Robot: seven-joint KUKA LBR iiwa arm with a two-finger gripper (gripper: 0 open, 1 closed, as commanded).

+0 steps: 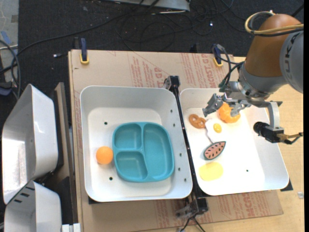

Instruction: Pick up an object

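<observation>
Hovering over the upper part of the right bin [270, 178], the gripper [223, 106] sits right at an orange round object [228, 115], which looks like the thing being gone for. Dark finger parts show to the left of the object and across its top, but I cannot tell from this slanted view whether the fingers are spread or closed, nor whether the object is between them or merely under them. By my reading, the task is at the reach or grasp stage: the arm [270, 47] is in place above the target, while the lift is not yet shown, since the orange object appears to rest low against the bin floor.

Other candidates lie nearby in the same bin: a brown pretzel-like ring [196, 121] just left of the gripper, a small yellow piece [217, 128] below it, a pink and dark slice [214, 150] (it might be a toy watermelon wedge) near the bin's middle, and a flat yellow shape [211, 171] lower down. The left bin [91, 129] holds a teal divided tray [143, 151] with an orange ball [104, 155] touching or just beside its left edge.

The gripper's underside and the contact points on the orange object are hidden by the wrist hardware. A black fitting [266, 131] at the right of the bin is hard to identify.
</observation>
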